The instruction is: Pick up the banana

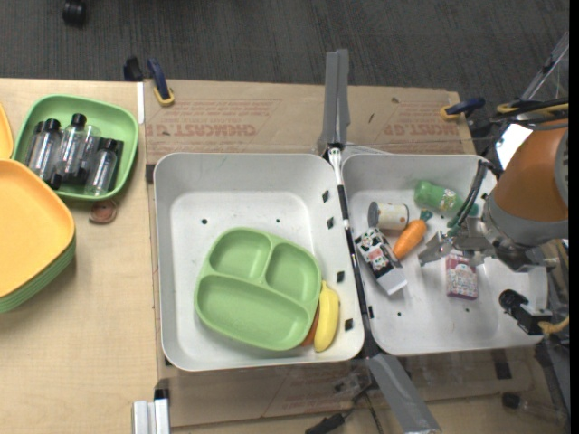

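The banana (327,316) lies in the left bin (172,242), down at that bin's near right corner, wedged between the green divided plate (258,287) and the bin's right wall. Its long axis runs roughly from the bin's far side toward its near side, leaning only a little, so it sits almost parallel to the wall that parts the two bins. One long side touches the plate's edge, and something orange peeks out under its lower end, though I can't make out what that is.

The end effector (457,242) hangs over the right bin (425,333), near a small pink packet (462,278) and just beside the carrot (409,238), with a black-and-white box (381,259) lying between it and the dividing wall. From where I stand I cannot tell how wide it is set, and nothing shows gripped in it.

So the banana lies to the left of the end effector and nearer the front edge, across the divider. I'd judge the grip should close across the banana's short width, and the plate and wall leave little room.
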`<state>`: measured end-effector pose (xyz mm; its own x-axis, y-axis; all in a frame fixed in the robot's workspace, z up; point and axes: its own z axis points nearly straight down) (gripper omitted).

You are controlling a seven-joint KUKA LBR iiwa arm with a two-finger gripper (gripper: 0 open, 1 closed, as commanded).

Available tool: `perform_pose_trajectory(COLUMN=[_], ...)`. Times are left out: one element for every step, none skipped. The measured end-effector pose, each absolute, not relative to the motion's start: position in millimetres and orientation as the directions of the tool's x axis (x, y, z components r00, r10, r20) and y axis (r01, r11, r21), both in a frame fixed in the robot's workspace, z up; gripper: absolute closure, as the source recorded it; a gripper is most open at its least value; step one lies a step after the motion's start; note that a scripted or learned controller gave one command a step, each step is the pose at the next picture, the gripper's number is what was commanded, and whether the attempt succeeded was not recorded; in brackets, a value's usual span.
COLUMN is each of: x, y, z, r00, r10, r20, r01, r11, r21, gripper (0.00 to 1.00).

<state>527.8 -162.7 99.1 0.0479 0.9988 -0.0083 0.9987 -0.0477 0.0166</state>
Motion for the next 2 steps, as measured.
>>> perform_pose_trajectory(x=[566.9,596.7], y=[-163.5,-178.9], z=[99.3,99.2], r00=[-0.163,-0.353], r10=[0.987,0.935], r20=[-0.009,-0.01], r01=[0.987,0.935], r11=[0.163,0.354], r21=[0.012,0.011], gripper=[0.0,0.0])
